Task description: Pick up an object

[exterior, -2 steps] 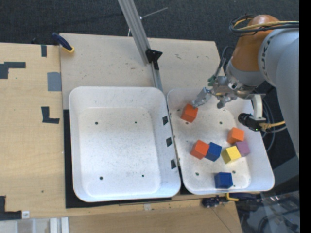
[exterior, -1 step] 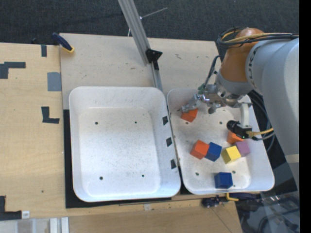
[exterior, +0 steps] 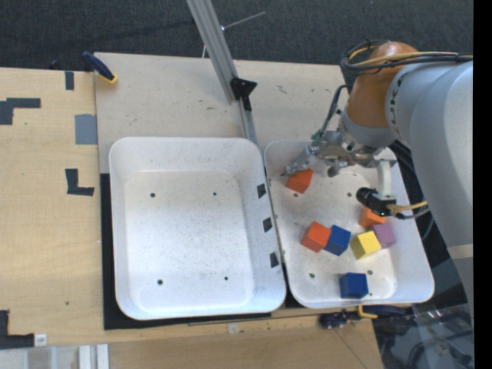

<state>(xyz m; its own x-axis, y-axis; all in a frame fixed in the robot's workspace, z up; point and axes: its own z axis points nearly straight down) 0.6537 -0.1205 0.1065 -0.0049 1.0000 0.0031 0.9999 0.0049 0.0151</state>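
The grey robot arm with its orange band [exterior: 415, 98] is cut off by the picture's right and top edges, so its base cannot be seen. Its two-finger gripper [exterior: 301, 165] sits just above a small orange cube [exterior: 299, 181] in the right-hand shallow white bin [exterior: 307, 283], and the fingertips are blurred (whether they touch that cube cannot be told). Right of that cube, a second orange block [exterior: 372, 217] is partly hidden behind a black cable fitting [exterior: 372, 200]. A pale purple block [exterior: 385, 234] just below it is partly covered by a yellow cube [exterior: 366, 244].
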